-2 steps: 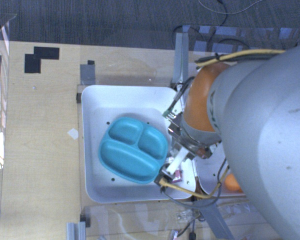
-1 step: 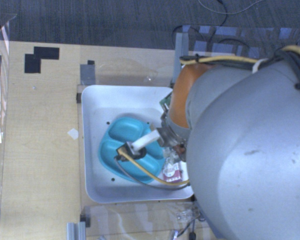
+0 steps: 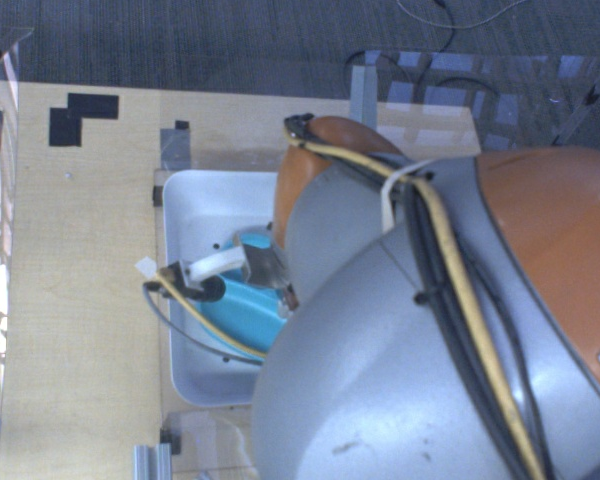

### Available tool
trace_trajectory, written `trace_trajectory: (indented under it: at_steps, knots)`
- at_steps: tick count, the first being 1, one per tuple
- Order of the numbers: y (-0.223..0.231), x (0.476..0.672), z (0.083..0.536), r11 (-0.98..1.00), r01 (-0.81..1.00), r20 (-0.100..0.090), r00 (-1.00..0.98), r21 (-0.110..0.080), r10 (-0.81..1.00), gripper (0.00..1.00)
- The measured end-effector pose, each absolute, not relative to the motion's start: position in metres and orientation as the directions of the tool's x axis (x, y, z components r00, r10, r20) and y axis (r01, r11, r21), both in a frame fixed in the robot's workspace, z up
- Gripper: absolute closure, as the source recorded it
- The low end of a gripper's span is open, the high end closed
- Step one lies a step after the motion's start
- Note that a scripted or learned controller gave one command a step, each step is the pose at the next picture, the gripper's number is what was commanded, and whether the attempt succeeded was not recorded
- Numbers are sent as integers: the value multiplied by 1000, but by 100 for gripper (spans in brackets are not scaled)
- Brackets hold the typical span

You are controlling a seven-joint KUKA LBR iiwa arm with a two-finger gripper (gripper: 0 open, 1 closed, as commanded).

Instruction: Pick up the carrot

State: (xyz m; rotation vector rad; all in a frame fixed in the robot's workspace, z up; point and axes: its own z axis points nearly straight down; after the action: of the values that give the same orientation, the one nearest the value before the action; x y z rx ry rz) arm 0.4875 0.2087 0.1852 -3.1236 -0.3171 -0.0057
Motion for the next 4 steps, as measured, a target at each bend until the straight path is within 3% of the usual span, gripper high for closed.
trace_trajectory:
  at_steps: [1,2,3,4]
  knots:
    - [236,492,93,-976,219,17,976,-6,219,100]
    - [177,487,189,-966,259,3,966,-1,259,100]
    - [235,505,92,-682,731,10,682,3,731,100]
    - [236,506,103,-677,736,11,677,2,736,100]
